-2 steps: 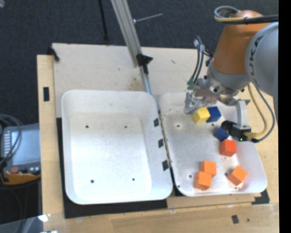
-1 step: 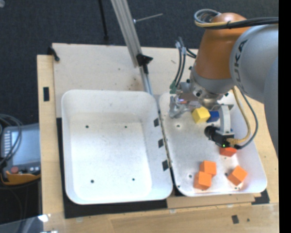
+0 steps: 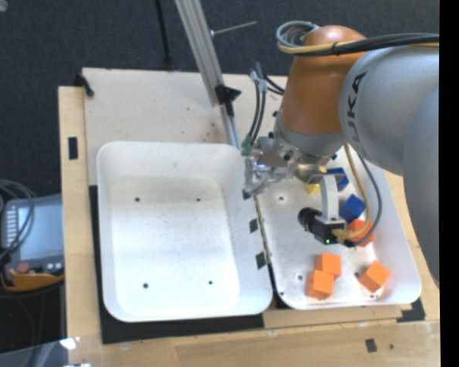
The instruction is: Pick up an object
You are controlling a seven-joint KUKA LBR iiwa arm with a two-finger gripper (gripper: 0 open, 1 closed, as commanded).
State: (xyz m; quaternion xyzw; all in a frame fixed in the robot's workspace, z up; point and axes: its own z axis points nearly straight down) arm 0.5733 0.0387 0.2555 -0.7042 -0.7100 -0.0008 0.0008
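Far left, off the worktop [image 3: 138, 102], a grey box with a screen [image 3: 24, 232] sits on the dark floor among black cables. Moving in, the left bin [image 3: 107, 163] lies flat, its white floor speckled with fine dark marks. Behind it a silver rail [image 3: 201, 48] slants up and away from the bins' shared corner.

Right at the seam between the two bins we find the tool [image 3: 252, 180], hanging over the left edge of the right bin [image 3: 291, 239] near its far end. Released or clenched? I cannot tell from this angle, and nothing shows in its grasp. Above it the arm [image 3: 390, 90] sweeps in from the right, the orange band [image 3: 321, 75] bulking large over the wrist.

Now the pickings, all in the right bin. Near its front edge the lower orange block [image 3: 320, 284] sits touching the upper orange block [image 3: 330, 264] just behind it. A little to their right, apart from the pair, lies the right orange block [image 3: 374, 276]. Further back, close under the wrist, the upper blue block [image 3: 337, 180] peeks out, partly hidden, and the lower blue block [image 3: 353, 206] lies just beside it toward the front. All of them rest well to the right of the tool.
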